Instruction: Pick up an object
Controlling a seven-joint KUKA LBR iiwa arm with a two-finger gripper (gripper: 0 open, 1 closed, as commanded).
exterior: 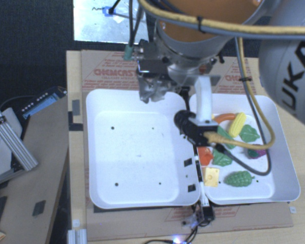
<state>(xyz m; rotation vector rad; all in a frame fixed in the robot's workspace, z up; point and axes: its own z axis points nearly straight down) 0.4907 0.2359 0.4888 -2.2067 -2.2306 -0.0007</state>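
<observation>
My gripper [152, 93] hangs over the far right corner of the left bin [107, 187], with nothing visible in it. The toy foods lie in the right bin [282, 179]: a yellow corn cob [237, 124], an orange piece [224, 117], a green leaf [249, 133], a purple piece [257, 153], a red piece [206, 157], a second green leaf [223, 159], a yellow cheese square [211, 177] and a lumpy green piece [238, 178]. The gripper is to the left of all of them and further back.
The arm's grey and orange body [208, 14] fills the upper middle and right of the view. A yellow cable [244, 144] loops over the toys in the right bin. The two bins meet at a narrow ridge [197, 169].
</observation>
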